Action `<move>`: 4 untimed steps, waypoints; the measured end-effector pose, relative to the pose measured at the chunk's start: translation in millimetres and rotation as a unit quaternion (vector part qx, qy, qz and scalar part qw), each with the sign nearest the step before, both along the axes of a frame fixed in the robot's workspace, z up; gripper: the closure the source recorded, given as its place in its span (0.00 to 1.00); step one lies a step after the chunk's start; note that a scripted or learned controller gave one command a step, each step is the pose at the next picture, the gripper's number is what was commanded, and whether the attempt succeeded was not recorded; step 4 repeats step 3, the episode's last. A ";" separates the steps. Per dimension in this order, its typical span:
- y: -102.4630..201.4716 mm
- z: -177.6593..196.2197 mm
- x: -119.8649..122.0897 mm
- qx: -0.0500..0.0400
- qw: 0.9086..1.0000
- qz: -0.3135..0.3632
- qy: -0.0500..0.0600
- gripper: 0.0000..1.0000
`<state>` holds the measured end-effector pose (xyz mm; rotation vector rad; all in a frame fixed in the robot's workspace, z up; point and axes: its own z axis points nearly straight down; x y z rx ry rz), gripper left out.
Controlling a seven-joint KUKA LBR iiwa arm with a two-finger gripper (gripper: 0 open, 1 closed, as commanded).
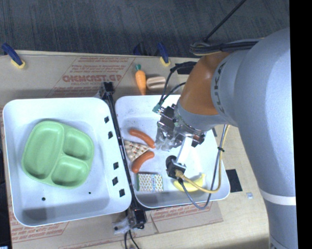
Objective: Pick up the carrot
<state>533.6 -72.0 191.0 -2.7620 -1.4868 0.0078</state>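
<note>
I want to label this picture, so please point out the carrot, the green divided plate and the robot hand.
carrot (140,81): camera view, middle of its orange body.
green divided plate (58,153): camera view, ridge between its compartments.
hand (169,139): camera view, between its fingertips.
</note>
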 end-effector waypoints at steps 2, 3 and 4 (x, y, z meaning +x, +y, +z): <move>-22.2 98.0 -57.2 -0.001 0.985 -0.173 -0.001 1.00; -107.1 9.7 -58.0 -0.001 0.925 -0.380 0.001 1.00; -107.1 9.7 -58.0 -0.001 0.925 -0.380 0.001 1.00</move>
